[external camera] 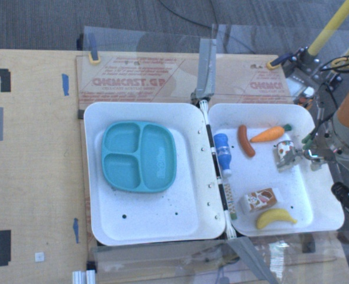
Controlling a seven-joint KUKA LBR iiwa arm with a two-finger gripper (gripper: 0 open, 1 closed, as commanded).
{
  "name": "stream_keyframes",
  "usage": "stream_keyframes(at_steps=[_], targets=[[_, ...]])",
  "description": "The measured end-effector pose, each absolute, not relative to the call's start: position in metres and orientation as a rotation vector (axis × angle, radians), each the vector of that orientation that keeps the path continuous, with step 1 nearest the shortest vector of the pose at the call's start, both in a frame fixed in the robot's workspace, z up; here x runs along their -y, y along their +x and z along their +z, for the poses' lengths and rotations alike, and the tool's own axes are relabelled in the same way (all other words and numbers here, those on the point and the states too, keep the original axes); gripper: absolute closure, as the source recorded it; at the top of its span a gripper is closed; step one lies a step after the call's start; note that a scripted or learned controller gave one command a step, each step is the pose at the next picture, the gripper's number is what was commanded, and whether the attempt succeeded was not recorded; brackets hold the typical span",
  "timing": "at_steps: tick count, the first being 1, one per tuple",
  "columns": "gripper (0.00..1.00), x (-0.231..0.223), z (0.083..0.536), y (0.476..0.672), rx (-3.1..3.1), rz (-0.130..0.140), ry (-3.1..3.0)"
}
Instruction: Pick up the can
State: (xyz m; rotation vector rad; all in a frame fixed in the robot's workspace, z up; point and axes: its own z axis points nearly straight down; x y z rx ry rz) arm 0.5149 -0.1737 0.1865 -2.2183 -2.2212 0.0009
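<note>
The can [284, 154], a small cylinder with a shiny metallic skin, lay tilted in the right bin [325, 218] just below the tapered carrot [268, 134]. The gripper [297, 156] was closed on it, fingers at its right side. Nearby lay a smooth sausage [246, 141], a blue plastic bottle [222, 152] and a curved banana [275, 219].

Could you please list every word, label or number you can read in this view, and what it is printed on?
"CHEMCAST GP": red print on the protective sheet behind the left bin.
Red print on the sheet behind the right bin: too blurred.
Carton and bottle labels: too small.
</note>
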Motion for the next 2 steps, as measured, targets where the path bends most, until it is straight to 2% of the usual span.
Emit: stream_keyframes(at_steps=[1, 2], targets=[[0.0, 0.185, 0.12, 0.596, 2.387, -0.001, -2.048], [0.0, 0.182, 0.088, 0.59, 2.425, -0.004, -2.004]])
